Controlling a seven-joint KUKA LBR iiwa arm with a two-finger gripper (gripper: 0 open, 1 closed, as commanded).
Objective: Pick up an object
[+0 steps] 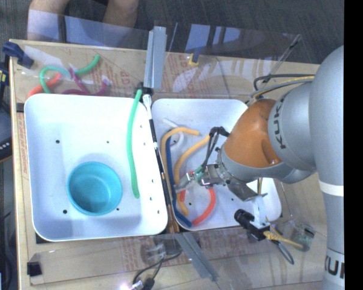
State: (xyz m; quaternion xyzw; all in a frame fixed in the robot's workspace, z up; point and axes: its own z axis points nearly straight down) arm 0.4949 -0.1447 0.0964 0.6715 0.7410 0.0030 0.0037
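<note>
The grey arm's two-finger gripper (196, 177) sits low in the right-hand shallow white bin (242, 109), centre-right of frame, among yellow (190, 151), blue (169, 180) and orange-red flexible tubes (209, 209). Whether it is apart or closed cannot be told. A round turquoise plastic bowl (95, 188) rests in the left white bin (45, 116), lower left, beside a long green tube (132, 144).

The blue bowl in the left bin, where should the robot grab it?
Probably by the rim, coming straight down from above. The blue bowl sits upright and open in the left bin, so one finger could go inside the wall and one outside. The side facing the green tube is nearest the gripper.
</note>
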